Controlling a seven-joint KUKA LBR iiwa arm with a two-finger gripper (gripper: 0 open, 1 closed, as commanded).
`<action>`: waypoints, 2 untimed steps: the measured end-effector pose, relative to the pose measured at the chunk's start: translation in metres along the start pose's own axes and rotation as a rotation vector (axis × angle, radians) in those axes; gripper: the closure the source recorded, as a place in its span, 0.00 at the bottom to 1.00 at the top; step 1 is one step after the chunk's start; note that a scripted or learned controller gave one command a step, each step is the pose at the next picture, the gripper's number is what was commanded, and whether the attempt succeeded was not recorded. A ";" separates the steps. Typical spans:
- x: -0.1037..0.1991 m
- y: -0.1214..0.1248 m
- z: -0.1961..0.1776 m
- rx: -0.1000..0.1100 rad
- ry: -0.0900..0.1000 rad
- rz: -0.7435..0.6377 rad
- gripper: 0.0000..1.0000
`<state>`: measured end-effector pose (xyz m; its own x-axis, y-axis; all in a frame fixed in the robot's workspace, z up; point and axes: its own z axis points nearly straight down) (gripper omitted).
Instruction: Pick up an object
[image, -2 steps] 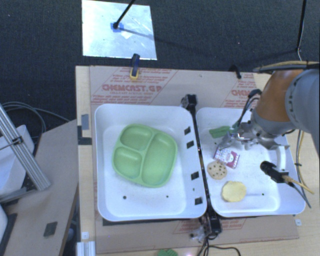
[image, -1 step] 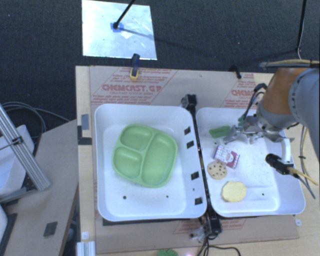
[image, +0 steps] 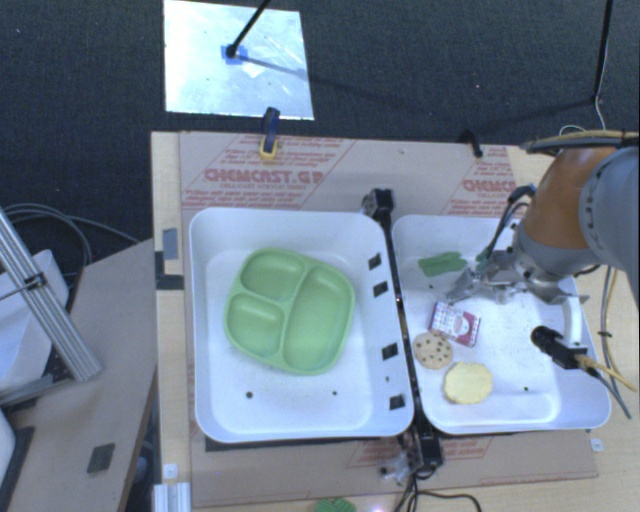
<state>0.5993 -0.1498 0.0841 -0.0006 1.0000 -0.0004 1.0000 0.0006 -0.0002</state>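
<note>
1. Bench (image: 300, 165): carries two shallow white bins side by side on a brown board printed with red lettering.
2. Left bin (image: 215, 400): contains one light green divided plate (image: 290, 310) with three compartments, lying flat near the middle of the bin.
3. Right bin (image: 580, 405): contains four loose items, listed in steps 4 to 7.
4. Green flat piece (image: 442, 264): lies near the far left part of the right bin, just beside the claw.
5. Red-and-white packet (image: 455, 324): lies tilted, left of the bin's centre, below the claw.
6. Chocolate-chip cookie (image: 432, 350): lies just below the packet, close to the bin's left wall.
7. Pale yellow round piece (image: 468, 383): lies just right of and below the cookie, near the bin's near wall.
8. Arm (image: 575, 215): grey with an orange band, reaches in from the right and hangs over the right bin's far half.
9. Claw (image: 470, 282): positioned low, between the green flat piece and the packet. Its state, released or clenched, cannot be determined at this resolution. No item is visibly between its tips.
</note>
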 end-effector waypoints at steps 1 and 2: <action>0.020 -0.005 0.000 0.000 0.001 -0.004 0.00; 0.026 0.045 -0.001 0.000 0.000 -0.008 0.00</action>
<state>0.6446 -0.1240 0.0854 -0.0083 1.0000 -0.0006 1.0000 0.0083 0.0002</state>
